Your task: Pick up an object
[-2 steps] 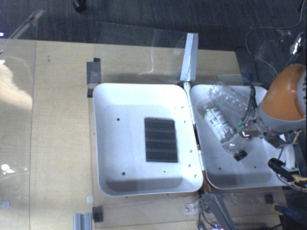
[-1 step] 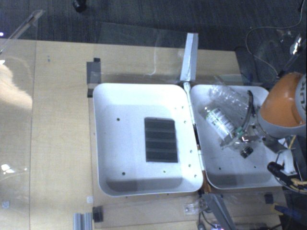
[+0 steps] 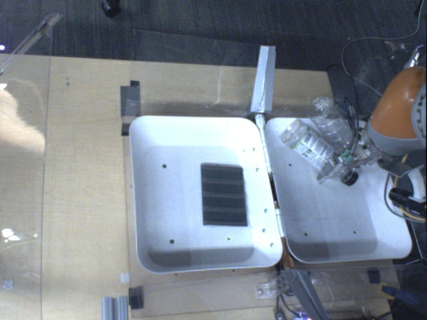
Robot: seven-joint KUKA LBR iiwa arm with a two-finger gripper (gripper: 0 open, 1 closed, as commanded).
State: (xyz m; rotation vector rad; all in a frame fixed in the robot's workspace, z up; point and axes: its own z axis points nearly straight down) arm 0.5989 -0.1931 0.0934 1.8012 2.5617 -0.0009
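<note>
We see the end effector (image 3: 347, 167) low over the right bin (image 3: 333, 235), near its upper right corner, arm with orange band (image 3: 399, 109) reaching in from the right. A clear crumpled plastic bottle (image 3: 312, 142) sits just left of and touching the end effector; it seems caught at the fingers, but we cannot tell their spread or a true grip. Left bin (image 3: 167, 199) on the counter (image 3: 73, 199) holds a dark ribbed block (image 3: 223, 194), well apart.
</note>
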